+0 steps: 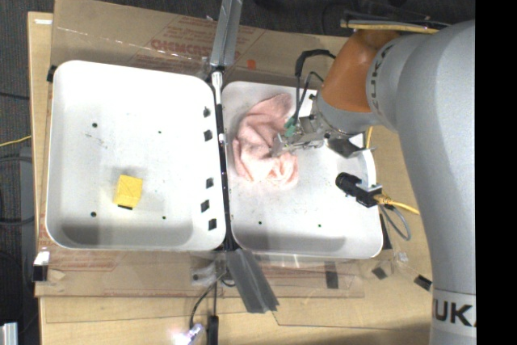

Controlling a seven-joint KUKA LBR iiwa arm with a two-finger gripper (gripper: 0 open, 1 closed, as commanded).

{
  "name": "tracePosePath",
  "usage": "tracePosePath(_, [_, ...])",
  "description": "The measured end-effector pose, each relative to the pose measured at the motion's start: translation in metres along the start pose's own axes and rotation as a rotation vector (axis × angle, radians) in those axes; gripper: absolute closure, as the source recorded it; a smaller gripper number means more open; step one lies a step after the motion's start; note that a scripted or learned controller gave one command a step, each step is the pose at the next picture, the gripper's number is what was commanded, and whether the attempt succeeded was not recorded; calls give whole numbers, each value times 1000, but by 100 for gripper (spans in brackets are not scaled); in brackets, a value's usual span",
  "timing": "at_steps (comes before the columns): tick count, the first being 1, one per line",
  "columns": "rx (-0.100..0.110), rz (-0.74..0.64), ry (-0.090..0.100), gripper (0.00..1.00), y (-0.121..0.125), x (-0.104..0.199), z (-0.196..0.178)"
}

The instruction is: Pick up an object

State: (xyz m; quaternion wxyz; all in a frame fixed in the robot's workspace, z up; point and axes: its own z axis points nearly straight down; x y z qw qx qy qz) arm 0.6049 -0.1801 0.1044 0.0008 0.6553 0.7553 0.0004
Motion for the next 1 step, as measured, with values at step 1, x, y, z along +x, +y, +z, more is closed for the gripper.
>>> tracePosePath(1, [4, 26, 1, 100, -8, 87, -147])
